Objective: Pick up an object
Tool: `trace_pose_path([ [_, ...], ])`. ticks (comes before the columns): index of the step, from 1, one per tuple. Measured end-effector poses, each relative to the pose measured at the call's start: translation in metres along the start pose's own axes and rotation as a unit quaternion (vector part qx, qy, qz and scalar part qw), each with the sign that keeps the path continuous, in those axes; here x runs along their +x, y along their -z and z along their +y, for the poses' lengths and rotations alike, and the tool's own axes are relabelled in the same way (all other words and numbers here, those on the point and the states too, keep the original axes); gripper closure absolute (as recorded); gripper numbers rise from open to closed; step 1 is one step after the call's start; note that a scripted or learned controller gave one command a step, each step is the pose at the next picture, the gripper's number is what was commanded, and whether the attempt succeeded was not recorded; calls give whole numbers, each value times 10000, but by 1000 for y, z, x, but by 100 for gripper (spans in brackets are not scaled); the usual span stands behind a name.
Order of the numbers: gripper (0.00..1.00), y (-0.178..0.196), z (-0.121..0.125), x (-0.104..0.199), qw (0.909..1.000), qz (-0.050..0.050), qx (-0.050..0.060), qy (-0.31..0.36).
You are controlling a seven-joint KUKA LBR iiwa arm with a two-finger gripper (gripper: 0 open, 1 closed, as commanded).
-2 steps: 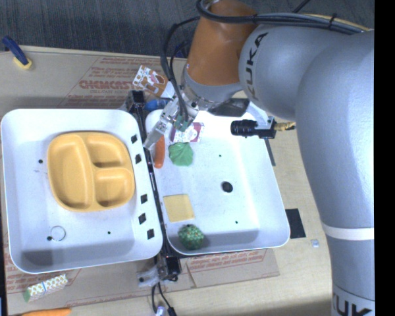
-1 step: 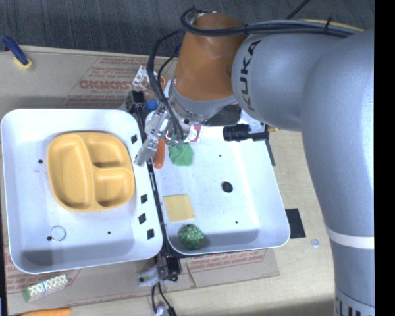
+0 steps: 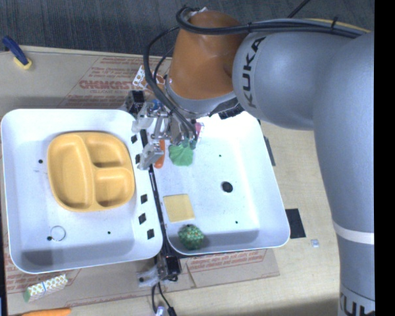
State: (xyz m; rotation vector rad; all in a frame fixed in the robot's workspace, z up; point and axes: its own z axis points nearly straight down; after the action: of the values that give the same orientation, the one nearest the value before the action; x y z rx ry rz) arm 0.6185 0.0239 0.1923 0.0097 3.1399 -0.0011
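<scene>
End effector (image 3: 166, 131) low at the right bin's (image 3: 266, 176) upper-left corner; finger state cannot be told. Green object (image 3: 182, 155) lies just beside it. Risk: fingers close beside it, or strike the bin wall.

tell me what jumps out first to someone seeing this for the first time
The big grey arm with its orange band dominates the upper right, its end effector down at the upper left corner of the right bin, beside a green object. Next comes the yellow divided tray in the left bin. A pale yellow square and a green ball lie near the right bin's front edge.
</scene>
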Motion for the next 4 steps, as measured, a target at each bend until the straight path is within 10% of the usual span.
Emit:
trace_pose_path([
  [1,0,0,17,8,9714,17,-5,2373],
  [2,0,0,7,14,9008,21,-10,4342],
  [3,0,0,-40,5,8868,4,-4,4621],
  [4,0,0,-29,-2,8309,-1,-7,5565],
])
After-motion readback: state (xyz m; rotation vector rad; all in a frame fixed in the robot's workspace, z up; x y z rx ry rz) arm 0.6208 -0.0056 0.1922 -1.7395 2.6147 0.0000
